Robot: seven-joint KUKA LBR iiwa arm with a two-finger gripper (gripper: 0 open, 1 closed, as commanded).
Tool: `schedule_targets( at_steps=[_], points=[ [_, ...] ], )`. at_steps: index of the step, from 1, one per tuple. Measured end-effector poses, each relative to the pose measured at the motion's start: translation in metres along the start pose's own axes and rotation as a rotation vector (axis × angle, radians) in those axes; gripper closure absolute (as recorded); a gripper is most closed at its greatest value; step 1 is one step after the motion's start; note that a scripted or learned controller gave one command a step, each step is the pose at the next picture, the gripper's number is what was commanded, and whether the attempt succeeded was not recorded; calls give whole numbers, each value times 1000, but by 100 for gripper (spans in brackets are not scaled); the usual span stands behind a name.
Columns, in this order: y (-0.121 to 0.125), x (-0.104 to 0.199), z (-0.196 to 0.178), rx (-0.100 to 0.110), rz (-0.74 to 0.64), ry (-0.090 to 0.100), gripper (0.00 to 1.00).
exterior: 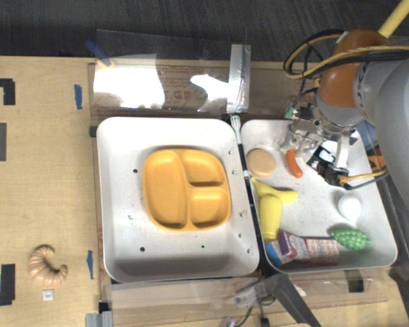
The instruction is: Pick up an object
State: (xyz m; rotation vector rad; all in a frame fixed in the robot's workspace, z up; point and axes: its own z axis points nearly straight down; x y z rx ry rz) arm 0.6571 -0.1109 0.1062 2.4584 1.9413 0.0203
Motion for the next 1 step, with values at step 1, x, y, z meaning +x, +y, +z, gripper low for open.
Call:
schedule_targets(
  at_steps=[1],
  points=[
    [1,51,-83,7,59,-2,100]
  ],
)
